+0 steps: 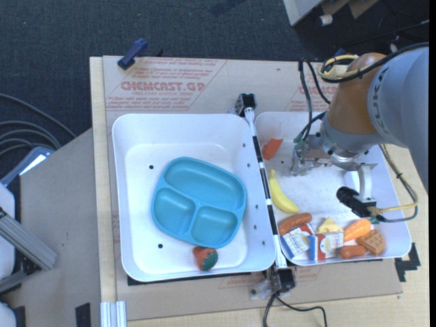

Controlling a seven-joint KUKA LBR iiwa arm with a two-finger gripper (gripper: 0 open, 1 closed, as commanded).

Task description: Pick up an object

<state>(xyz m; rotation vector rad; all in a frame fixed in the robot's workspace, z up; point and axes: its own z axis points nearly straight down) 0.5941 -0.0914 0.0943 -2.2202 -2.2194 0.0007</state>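
Nearest the camera, one red strawberry toy [205,257] lies beside one blue three-part plastic tray [198,201] in the left bin [129,182]. Right bin [392,182]: one yellow banana [280,195], one sausage [294,222], one orange piece [272,148]. The arm [371,101] bends down over this bin; banana is just left below the fingers [302,162], whose state I cannot tell.

Two shallow white bins sit side by side, the left bin [129,182] and the right bin [395,189]. One blue divided tray [197,201] and one strawberry [205,257] are well to the left of the gripper [304,161]. One orange-red piece [272,147] lies just left of the fingers. Below them: one banana [281,196], one sausage [294,221], one small carton [300,242], one carrot [357,229], and a few more small food items, too jumbled to count exactly.
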